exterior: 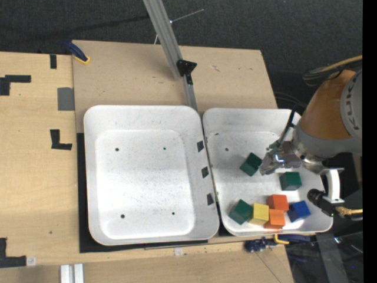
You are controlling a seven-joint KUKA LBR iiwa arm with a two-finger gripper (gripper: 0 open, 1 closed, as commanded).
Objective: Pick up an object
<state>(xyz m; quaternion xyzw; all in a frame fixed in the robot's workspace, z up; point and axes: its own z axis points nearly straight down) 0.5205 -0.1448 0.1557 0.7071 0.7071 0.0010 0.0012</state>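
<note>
The gripper [272,163], finger state unreadable, hovers just right of the dark green cube [251,164]; centre over it before descending.

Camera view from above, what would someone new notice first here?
The grey and orange arm reaching in from the right, its gripper low over the right bin beside a dark green block. Next, the cluster of colored blocks along that bin's near edge: green, yellow, orange and blue. The left bin is plain white by contrast.
</note>
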